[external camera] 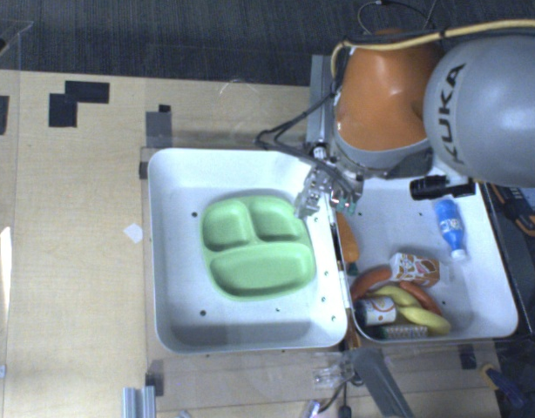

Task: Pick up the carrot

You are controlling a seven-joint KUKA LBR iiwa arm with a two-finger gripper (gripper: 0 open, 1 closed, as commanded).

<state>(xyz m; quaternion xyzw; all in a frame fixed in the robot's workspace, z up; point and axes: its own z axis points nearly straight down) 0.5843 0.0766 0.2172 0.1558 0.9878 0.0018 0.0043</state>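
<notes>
The orange carrot (346, 240) lies along the left wall of the right bin (490, 259), just beside the divider between the bins. My gripper (325, 200) hangs over that divider, a little beyond the carrot's far end, and stands open with nothing between its fingers. One fingertip (306, 204) reaches over the left bin's edge. The carrot's far tip is partly hidden under the gripper.
A green divided plate (254, 246) sits in the left bin (176, 259). The right bin also holds a blue bottle (450, 226), a small carton (416, 268), a red sausage (381, 279), a banana (416, 313) and a can (379, 312).
</notes>
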